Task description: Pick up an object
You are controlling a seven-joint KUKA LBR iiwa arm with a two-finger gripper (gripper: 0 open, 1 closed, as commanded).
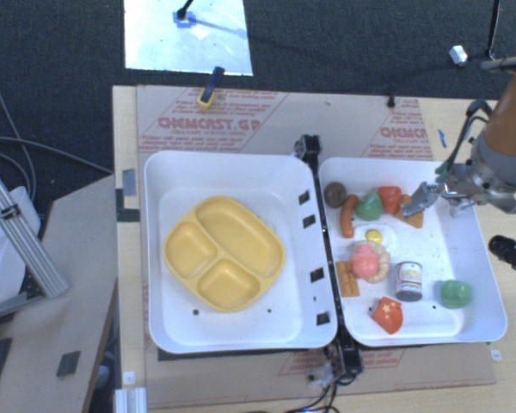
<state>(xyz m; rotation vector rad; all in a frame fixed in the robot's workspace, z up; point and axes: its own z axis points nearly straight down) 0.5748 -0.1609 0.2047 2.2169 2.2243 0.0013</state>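
The arm (507, 136) comes in from the right edge of the frame, upper right, and its gripper (423, 198) hangs over the upper part of the right bin (490, 312). Whether the jaws are open or closed I cannot tell — the tips are small and blurred against the toys beneath them. Nothing can be seen held between them.

The objects to pick lie in the right bin. Along its upper edge, left to right: a brown ball (334, 194), a red sausage (348, 215), a green piece (370, 206) and a red-orange piece (389, 198), with an orange wedge (412, 218) just under the gripper tips. Below these sits a fried egg (374, 237), then a pink round toy (370, 261) touching a waffle (347, 279) on its left. A small can (408, 280) stands upright just right of the pink toy. A green ball (455, 293) lies toward the lower right, and a red piece (388, 314) near the bottom edge.

The left bin (168, 179) holds a yellow tray (224, 252) with three compartments, lying flat in the centre — well apart from the gripper.
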